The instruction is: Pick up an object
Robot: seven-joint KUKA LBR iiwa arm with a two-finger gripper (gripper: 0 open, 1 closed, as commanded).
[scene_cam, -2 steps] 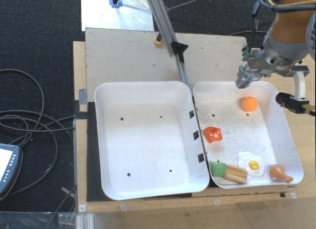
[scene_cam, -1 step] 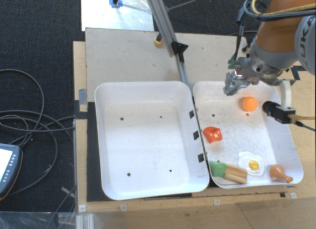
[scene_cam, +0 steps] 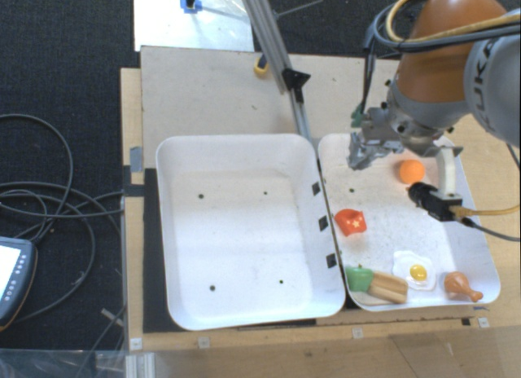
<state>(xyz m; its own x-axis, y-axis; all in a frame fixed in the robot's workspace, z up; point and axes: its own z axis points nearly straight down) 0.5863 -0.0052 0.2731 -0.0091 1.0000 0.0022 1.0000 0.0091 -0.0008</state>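
Gripper hangs over right bin near its back left corner, nothing seen btwn it; state: can't tell. Orange ball just beside, red piece mid-bin; prob. lining up a pick.

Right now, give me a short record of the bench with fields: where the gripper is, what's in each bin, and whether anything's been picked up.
gripper: grey two-finger gripper over the far end of the right white bin
held object: none seen between its fingers
right bin contents: round orange ball, red pepper-like toy, green-topped tan piece, white fried-egg toy with yellow yolk, brown drumstick-shaped toy
nearest to gripper: the orange ball, apart from it
left white bin: dark specks on its floor
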